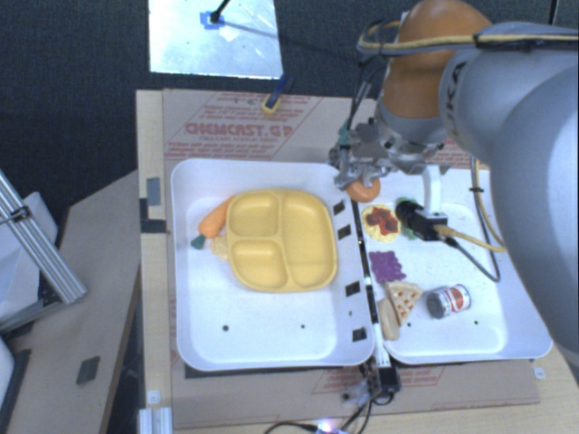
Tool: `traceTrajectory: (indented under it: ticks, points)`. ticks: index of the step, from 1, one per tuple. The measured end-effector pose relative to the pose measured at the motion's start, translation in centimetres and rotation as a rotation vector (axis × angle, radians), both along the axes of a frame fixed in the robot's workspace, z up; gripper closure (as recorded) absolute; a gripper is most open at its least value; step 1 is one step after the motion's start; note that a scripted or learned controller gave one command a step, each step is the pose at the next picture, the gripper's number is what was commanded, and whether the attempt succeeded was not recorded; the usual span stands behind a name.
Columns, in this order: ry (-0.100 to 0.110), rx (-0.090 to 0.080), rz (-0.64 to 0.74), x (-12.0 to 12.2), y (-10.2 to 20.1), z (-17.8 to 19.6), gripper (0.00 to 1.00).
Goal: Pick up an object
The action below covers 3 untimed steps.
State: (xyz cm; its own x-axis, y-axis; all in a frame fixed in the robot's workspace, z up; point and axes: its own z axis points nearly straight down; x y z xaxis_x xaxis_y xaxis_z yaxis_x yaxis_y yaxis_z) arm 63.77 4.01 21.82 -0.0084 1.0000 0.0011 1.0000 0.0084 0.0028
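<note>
Smooth yellow plastic tray [279, 240], faintly glossy; matt white plastic bins [271, 342]; shiny metal can [448, 300]; printed brown cardboard [240, 127] beneath.

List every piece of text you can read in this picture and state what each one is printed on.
"CHEMCAST GP": red print on the brown board under the bins.
More red print on the board's front edge: too blurred to read.
Label on the small can: too small to read.
</note>
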Motion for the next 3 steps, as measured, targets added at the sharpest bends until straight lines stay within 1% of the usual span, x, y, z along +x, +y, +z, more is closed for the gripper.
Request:
traceTrajectory:
  ticks: [1, 2, 3]
  points:
    - [-0.001, 0.001, -0.001, 1.4, 3.1, 1.3, 1.00]
    - [0.000, -0.001, -0.003, 2.4, 2.8, 1.1, 1.00]
    - [0.001, -0.002, -0.006, 2.1, 2.6, 0.3, 1.00]
